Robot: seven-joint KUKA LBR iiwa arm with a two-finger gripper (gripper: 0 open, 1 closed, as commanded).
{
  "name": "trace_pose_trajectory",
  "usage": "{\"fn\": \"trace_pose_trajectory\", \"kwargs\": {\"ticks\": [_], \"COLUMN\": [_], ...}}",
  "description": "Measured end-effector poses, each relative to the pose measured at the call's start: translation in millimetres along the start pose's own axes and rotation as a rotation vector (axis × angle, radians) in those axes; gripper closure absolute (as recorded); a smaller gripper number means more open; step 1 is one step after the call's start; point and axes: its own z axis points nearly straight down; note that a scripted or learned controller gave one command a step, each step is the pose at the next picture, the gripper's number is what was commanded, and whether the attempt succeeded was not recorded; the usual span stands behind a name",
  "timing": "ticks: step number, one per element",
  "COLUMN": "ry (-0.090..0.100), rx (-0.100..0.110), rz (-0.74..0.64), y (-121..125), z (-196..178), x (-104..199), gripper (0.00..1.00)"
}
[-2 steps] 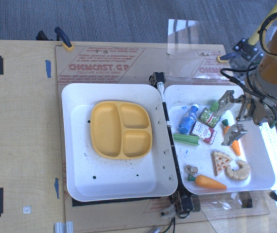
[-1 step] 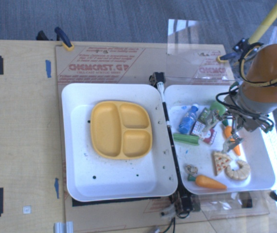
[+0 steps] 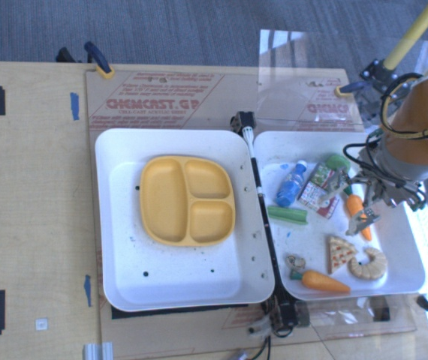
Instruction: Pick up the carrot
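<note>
Sitting in the left bin (image 3: 116, 201) is a yellow divided plate (image 3: 187, 200) with three compartments, flat, roughly centred. Right bin (image 3: 413, 276) holds the clutter: green stick-shaped piece (image 3: 287, 215) near its left wall, blue bottle (image 3: 291, 185) tilted just above it, printed snack packet (image 3: 320, 188) beside the bottle. Carrot (image 3: 324, 280) lies flat along the near edge of the right bin, orange body pointing right, greenish stub end left. Pizza slice toy (image 3: 340, 253) just above it, pale ring-shaped pastry (image 3: 369, 263) to its right. Gripper (image 3: 363, 217) hangs over the right bin, well apart from the front carrot; small orange piece (image 3: 356, 204) sits right at the fingers, possibly between them, but can't tell whether they're spread or clamped.
</note>
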Motion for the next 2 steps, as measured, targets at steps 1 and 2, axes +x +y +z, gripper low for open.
{"fn": "trace_pose_trajectory", "kwargs": {"ticks": [1,2], "ry": [-0.003,-0.011], "rx": [0.007,0.016], "rz": [0.356,0.308], "y": [-18,-9], "z": [1,0], "x": [-20,16], "gripper": [0.00,0.00]}}
